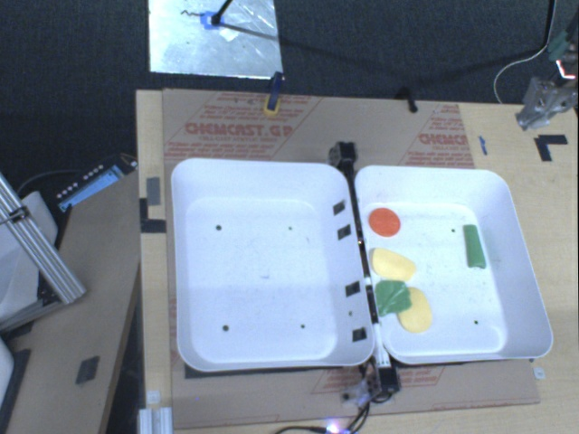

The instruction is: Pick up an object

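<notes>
So the grey metal bit at the upper right edge I took for my pincer (547, 98), and honestly I couldn't tell how wide it was set. Everything worth grabbing lay below and left of it, in the right bin (520, 242). Nearest was the green bar (473, 246), off on its own, with its long axis running top to bottom. The red disc (384, 221) and the yellow and green pieces (400, 287) sat further left, bunched by the divider.

A grey metal pincer (546, 100) trails a thin white cable (553, 3).
</notes>
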Tool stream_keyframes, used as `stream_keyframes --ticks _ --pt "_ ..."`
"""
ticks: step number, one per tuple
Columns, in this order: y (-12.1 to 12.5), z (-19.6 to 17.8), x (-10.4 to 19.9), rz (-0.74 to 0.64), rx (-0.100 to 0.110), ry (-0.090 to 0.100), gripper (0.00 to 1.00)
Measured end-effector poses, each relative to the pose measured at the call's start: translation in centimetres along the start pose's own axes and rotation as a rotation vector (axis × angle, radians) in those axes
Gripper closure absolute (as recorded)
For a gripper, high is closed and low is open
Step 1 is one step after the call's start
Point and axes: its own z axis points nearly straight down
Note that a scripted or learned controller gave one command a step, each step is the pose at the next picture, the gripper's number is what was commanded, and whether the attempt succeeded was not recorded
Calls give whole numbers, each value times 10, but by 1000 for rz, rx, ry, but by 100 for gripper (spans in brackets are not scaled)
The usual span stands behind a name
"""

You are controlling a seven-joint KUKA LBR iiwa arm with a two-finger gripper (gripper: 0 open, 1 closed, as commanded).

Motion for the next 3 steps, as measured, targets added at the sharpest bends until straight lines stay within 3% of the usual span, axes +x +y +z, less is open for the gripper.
stream_keyframes --ticks 2,3 --pt "1 12 34 -2 0 0 100" --pt "-31 10 44 -1 -1 0 100"
